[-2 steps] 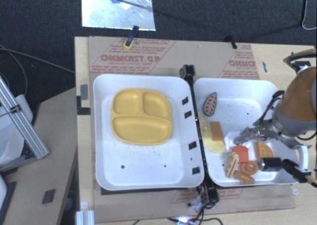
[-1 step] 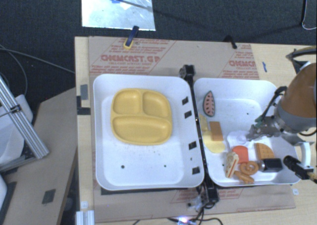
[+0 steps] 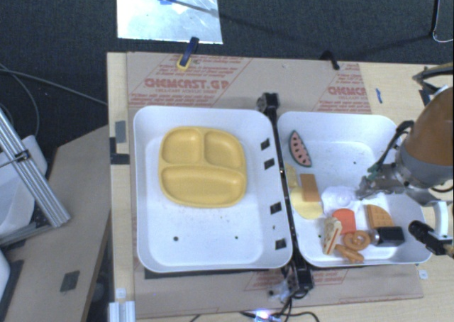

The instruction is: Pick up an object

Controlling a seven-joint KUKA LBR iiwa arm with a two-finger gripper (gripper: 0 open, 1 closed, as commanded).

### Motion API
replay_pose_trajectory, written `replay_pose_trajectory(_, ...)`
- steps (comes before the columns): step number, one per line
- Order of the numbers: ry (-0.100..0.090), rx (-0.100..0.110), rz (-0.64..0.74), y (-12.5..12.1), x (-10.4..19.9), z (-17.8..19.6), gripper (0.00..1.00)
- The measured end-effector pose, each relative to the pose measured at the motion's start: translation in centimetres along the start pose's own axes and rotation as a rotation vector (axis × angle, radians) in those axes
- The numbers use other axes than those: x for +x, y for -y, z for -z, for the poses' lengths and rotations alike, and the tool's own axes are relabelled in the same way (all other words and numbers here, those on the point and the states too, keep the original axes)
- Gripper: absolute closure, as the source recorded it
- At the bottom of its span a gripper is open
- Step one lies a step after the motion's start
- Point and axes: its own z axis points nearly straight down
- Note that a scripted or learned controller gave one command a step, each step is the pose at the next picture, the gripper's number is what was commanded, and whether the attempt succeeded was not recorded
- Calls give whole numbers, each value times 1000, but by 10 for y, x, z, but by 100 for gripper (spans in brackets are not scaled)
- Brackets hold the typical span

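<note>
tool (image 3: 369, 184) low in right white bin (image 3: 340, 129), state unclear; flat orange-red toy piece (image 3: 344, 218) just beside, toward the front.

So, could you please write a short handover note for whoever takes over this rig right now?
Gripper: low over the right bin, near its right side; nothing visibly between its fingers, and open or shut can't be judged.
Right bin: watermelon slice at upper left; yellow cheese piece, red piece, pretzel and waffle piece clustered along the near edge.
Left bin: yellow divided plate.
Done: no pick visible.
Left: grasp and lift one object.
</note>
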Motion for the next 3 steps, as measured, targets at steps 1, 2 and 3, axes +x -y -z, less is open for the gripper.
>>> replay_pose_trajectory(1, 0, -3, 0, -1, 0, 11, 100)
replay_pose_trajectory(2, -1, 7, -2, 29, 11, -23, 100)
replay_pose_trajectory(3, 0, 5, 2, 23, 25, -21, 100)
